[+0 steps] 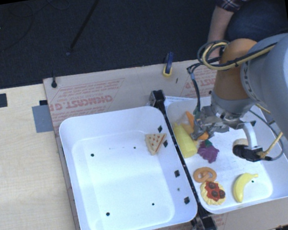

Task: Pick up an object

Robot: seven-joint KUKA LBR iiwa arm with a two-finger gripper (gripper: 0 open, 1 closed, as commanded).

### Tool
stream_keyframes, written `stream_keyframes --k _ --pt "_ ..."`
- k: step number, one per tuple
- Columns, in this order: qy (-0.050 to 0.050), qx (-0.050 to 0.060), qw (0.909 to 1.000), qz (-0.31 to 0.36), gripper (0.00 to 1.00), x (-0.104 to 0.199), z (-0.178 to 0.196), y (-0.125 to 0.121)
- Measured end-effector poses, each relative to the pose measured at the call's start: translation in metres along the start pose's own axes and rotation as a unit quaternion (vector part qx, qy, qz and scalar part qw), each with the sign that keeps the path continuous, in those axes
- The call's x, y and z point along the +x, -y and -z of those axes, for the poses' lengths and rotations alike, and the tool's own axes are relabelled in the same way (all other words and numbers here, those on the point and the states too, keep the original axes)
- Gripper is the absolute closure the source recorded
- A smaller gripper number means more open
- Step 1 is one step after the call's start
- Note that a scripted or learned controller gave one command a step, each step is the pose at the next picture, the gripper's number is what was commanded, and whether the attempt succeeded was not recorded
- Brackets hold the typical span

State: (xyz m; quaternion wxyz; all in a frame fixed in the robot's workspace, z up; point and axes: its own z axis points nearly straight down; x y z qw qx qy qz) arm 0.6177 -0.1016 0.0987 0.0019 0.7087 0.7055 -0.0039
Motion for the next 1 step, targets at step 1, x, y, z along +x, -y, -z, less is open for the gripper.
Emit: stream_keyframes --k 1 --pt "-0.005 -0.007 0.9999 0.006 1.00 0.0663 0.1264 -0.0146"
